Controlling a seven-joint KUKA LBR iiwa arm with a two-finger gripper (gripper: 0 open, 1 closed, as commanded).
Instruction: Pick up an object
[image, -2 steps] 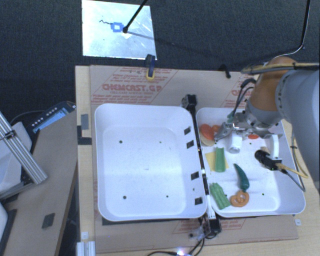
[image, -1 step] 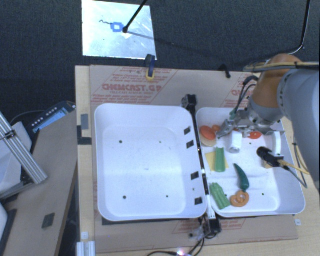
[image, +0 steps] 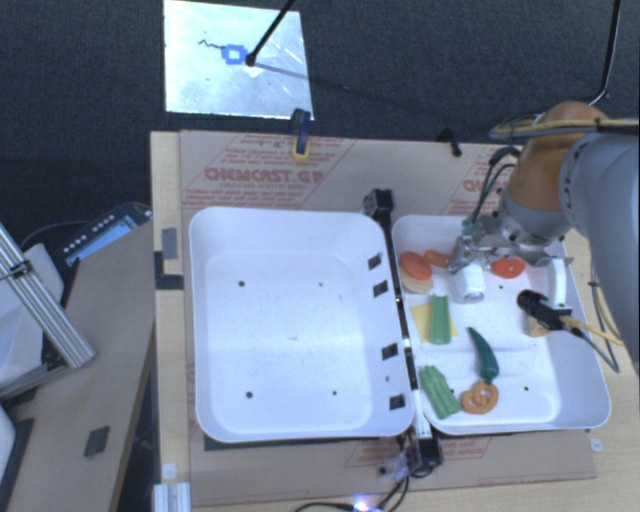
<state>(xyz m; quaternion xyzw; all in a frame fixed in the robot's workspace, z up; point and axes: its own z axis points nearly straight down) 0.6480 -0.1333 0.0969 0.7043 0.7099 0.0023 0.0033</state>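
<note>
My gripper hangs low over the back middle of the right bin, reaching in from the right. A small white cylindrical piece sits right under it; I cannot tell whether it is held. Just left of the gripper lies a red-orange round piece on a beige slice. A red slice lies just to its right. Nearer the front lie a yellow wedge with a green stick, a dark green pepper, a ridged green piece and an orange ring.
The left bin adjoins the right one along a divider with black clips. Both stand on a cardboard sheet. A blue and yellow clamp sits at the back edge.
</note>
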